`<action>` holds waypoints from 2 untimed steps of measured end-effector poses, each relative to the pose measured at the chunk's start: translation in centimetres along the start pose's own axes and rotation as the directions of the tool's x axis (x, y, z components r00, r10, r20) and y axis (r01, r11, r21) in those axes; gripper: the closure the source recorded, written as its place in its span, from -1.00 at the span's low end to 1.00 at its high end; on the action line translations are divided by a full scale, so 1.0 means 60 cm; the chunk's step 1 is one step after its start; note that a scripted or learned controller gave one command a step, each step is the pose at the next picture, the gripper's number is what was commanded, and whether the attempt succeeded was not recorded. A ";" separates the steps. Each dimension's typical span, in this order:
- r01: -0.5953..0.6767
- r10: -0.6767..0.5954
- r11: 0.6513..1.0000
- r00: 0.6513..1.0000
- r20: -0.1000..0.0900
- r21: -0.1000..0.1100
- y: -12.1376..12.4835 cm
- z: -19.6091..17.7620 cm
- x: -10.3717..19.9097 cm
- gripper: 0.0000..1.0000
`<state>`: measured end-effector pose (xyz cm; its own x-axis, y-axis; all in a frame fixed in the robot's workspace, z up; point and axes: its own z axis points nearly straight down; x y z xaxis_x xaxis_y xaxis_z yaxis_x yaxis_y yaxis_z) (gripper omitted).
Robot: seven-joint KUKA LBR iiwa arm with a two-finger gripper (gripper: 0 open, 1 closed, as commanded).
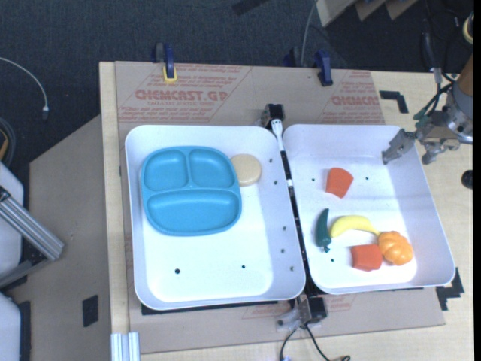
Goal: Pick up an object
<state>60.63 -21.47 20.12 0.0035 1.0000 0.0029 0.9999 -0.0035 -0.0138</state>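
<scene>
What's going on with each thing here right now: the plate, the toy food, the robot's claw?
Blue divided plate: flat in the left bin, compartments bare.
Beige round piece: touching the plate's right edge.
Red block: lying alone in the right bin.
Banana: lying beside the green pepper.
Second red block: against the orange fruit.
Gripper: jaws open over the right bin's far corner, holding nothing.
</scene>
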 end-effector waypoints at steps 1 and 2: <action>0.004 -0.004 1.000 1.000 0.004 -0.015 0.006 -0.015 0.001 -1.00; 0.003 -0.003 1.000 1.000 0.002 -0.010 0.004 0.060 -0.009 -1.00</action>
<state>60.79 -22.03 16.55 0.0003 1.0000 0.0007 1.0000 -0.0003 -0.0039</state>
